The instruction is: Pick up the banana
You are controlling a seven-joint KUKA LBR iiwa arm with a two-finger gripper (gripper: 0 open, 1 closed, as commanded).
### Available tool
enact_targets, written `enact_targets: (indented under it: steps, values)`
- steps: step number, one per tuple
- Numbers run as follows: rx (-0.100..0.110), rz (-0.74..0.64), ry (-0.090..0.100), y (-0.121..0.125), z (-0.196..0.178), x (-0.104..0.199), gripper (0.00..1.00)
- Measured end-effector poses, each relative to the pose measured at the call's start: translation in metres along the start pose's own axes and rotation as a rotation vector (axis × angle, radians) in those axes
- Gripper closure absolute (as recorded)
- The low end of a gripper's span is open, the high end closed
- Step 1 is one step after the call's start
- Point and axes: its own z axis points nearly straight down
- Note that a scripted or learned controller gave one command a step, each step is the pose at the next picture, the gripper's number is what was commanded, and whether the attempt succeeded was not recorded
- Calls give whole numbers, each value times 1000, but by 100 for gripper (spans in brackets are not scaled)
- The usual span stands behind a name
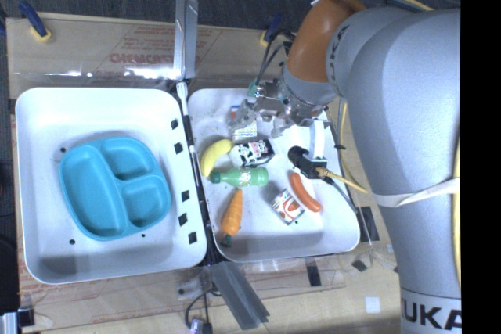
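Banana first: the short, curved yellow banana (215, 156) lies on the floor of the right white plastic bin (344, 235), below and to the left of my pincer (262, 112), near the bin's left wall. Whether the pincer is open or closed I cannot tell from here.

I judge the banana to be light and smooth-skinned, stiff enough for a firm pinch, though its rounded sides could slip. I would take it across the thick middle. A green plastic bottle (239, 177) lies just beside its lower end and a black-and-white cow figure (253, 152) sits close on the pincer's side, so finger room looks tight.
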Motion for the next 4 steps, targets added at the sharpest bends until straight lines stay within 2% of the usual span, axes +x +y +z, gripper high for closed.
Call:
enact_targets:
  steps: [1, 2, 3, 4]
  values:
    - [-18, -132, -3, -19, 38, 26, 0]
    - [0, -70, -1, -66, 47, 20, 0]
    - [1, 91, -1, -108, 48, 14, 0]
    - [7, 86, -2, -109, 42, 13, 100]
